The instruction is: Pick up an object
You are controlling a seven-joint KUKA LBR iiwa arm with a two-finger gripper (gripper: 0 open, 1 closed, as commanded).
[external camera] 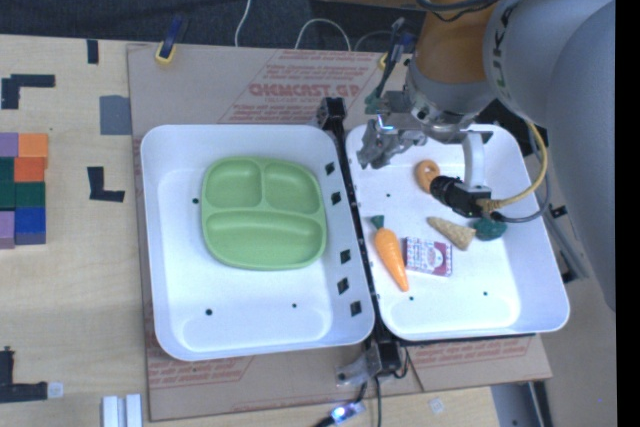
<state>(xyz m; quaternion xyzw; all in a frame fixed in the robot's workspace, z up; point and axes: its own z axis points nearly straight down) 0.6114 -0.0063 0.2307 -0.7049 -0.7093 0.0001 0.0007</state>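
Looking down, we see the gripper (378,147) hovering above the right bin (500,310), whether it is parted or closed we cannot tell, a carrot (391,258) below it, beside a pink packet (428,256), a green tray (264,213) left of it.

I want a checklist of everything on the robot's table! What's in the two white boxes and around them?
Surface: two shallow white bins, left bin and right bin, on a brown cardboard sheet over a wooden bench.
Job's things: in the right bin, an orange plastic carrot, a pink and white small packet, a tan wedge-shaped piece, a round orange toy and a dark teal piece.
Clutter: a light green divided plastic tray in the left bin.
Hand: the hand sits over the right bin's top left corner.
Cables: a white cable behind the bins.
Surroundings: coloured blocks at the left edge.
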